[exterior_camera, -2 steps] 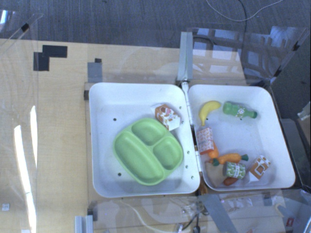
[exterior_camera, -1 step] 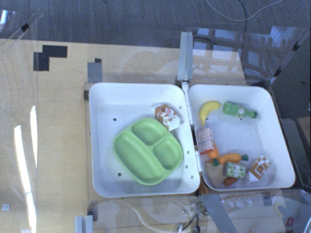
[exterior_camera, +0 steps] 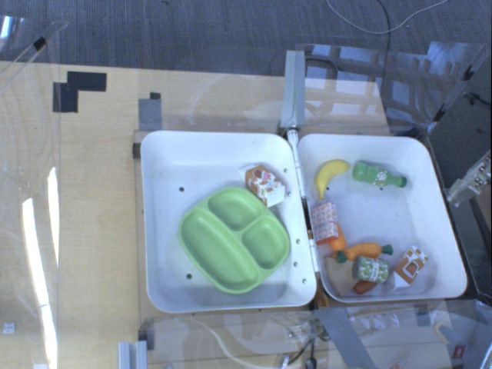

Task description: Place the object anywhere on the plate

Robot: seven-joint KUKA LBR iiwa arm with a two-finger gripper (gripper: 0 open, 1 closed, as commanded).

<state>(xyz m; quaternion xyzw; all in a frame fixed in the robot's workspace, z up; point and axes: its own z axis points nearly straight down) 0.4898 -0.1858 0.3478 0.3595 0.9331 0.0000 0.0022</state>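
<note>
A green plate (exterior_camera: 233, 241) with three compartments lies in the left white bin (exterior_camera: 169, 175). A small red and white carton (exterior_camera: 265, 184) rests just past the plate's far right rim, touching or slightly overlapping that rim. The right bin (exterior_camera: 423, 206) holds a yellow banana (exterior_camera: 330, 174), a green bottle (exterior_camera: 378, 176), a red striped packet (exterior_camera: 324, 221), an orange carrot (exterior_camera: 364, 250), a green can (exterior_camera: 370, 269) and another small carton (exterior_camera: 410, 264).
A grey metal post (exterior_camera: 293, 91) stands behind the seam between the bins. A clear plastic frame (exterior_camera: 400, 75) rises behind the right bin. A bit of grey metal hardware (exterior_camera: 473, 179) pokes in at the right edge. Black tape marks (exterior_camera: 77, 89) lie on the wooden bench.
</note>
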